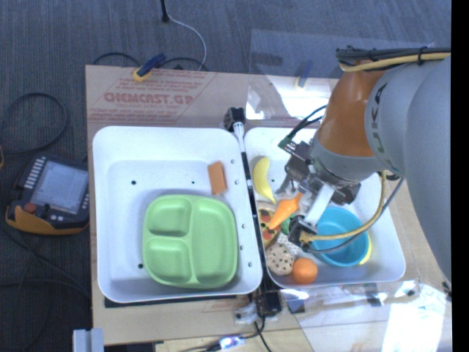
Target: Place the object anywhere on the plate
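Note:
A green divided plate lies in the left bin, toward its front. A small orange-brown block rests behind the plate, close to the wall between the bins. My gripper is low in the right bin, directly over the thick end of a carrot. The carrot lies tilted between a banana and a blue bowl. The wrist hides the contact between the gripper and the carrot.
A chocolate-chip cookie and an orange fruit sit at the front of the right bin, beside the bowl. The arm's grey body and orange band cover the bin's back right. A handheld pendant lies on the floor to the left.

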Tool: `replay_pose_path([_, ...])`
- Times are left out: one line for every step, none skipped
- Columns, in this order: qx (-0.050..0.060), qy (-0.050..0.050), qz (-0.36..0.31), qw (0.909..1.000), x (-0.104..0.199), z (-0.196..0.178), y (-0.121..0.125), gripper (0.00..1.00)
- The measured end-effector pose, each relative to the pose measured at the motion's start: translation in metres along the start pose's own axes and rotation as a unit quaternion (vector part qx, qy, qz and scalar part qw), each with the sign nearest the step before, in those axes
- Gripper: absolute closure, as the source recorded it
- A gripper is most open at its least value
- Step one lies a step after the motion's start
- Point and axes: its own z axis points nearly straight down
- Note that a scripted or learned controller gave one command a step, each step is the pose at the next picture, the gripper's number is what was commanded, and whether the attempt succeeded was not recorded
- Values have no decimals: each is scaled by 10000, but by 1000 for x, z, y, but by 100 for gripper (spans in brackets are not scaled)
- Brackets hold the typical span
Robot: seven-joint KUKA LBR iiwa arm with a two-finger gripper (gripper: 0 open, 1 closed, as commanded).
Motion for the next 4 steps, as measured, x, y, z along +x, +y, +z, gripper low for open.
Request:
replay_pose_path([-5,-10,13,10000,-2,0,1,0])
replay_pose_path([-5,-10,13,10000,-2,0,1,0])
replay_pose_path([-5,-10,13,10000,-2,0,1,0])
replay_pose_path([-5,-10,13,10000,-2,0,1,0])
